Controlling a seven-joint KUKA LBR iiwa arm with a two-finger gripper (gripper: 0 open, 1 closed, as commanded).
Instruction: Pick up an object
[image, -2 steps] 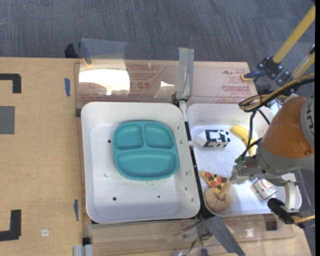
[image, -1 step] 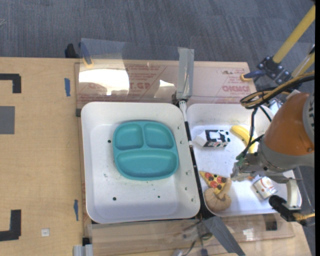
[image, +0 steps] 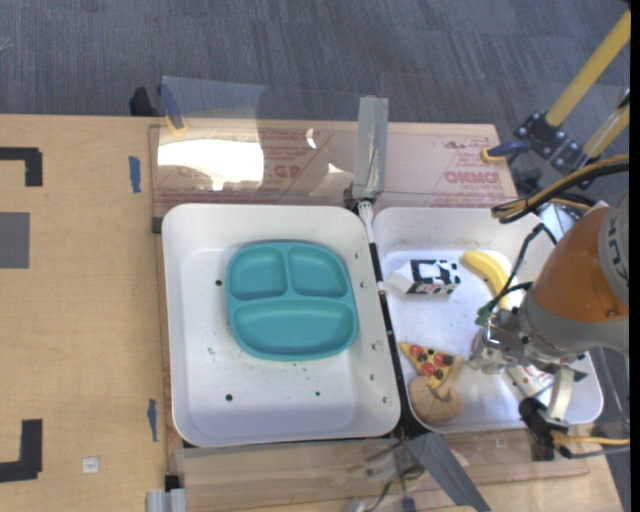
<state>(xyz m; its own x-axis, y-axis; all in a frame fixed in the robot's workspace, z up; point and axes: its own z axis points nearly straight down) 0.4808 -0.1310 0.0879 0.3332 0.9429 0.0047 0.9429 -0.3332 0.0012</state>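
The left bin carries a teal divided plate at its middle, while in the right bin the arm's gripper hangs over the floor, near the banana, milk carton and pizza slice.

Very little can be read from where I work. Beyond my pincer, along the far edge of the surface, the flat brown cardboard sheet carries red printed lettering, upside down and too blurred to make out. Nearer my pincer, just up and left of it, the small white carton has a black printed patch, but no letters on it are legible.
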